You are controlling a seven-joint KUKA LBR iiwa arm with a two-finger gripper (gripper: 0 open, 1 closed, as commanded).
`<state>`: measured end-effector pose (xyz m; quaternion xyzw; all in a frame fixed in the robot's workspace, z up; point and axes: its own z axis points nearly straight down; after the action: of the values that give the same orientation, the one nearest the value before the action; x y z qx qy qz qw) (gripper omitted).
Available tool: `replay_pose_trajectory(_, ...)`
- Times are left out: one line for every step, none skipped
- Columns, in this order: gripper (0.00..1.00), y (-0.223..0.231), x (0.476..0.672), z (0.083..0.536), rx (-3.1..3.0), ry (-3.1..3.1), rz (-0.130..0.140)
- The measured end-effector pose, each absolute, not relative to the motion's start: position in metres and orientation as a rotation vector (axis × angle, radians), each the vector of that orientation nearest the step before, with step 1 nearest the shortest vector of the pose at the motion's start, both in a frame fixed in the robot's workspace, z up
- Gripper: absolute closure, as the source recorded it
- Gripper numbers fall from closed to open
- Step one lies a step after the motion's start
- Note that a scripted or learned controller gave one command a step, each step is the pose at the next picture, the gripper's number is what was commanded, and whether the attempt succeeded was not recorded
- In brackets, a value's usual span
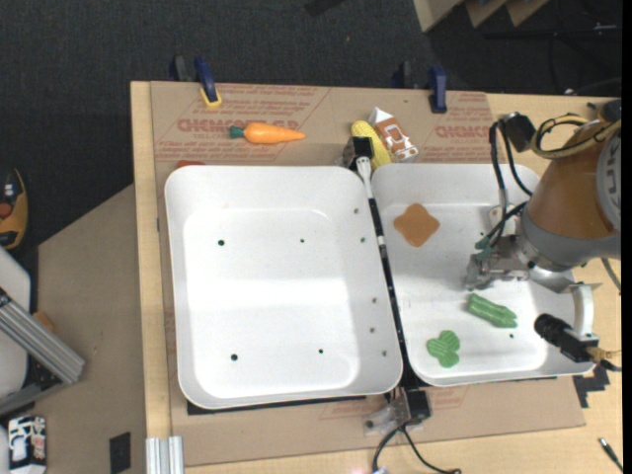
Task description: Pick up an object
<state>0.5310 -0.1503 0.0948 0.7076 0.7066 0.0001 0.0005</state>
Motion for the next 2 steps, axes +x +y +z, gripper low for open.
replay_pose_trajectory(1.00,-0.117,0.606,0.085,2.213,2.223,0.005)
replay_pose_trajectory(1.00,-0.039,0.640,0.192,2.204,2.225,0.017)
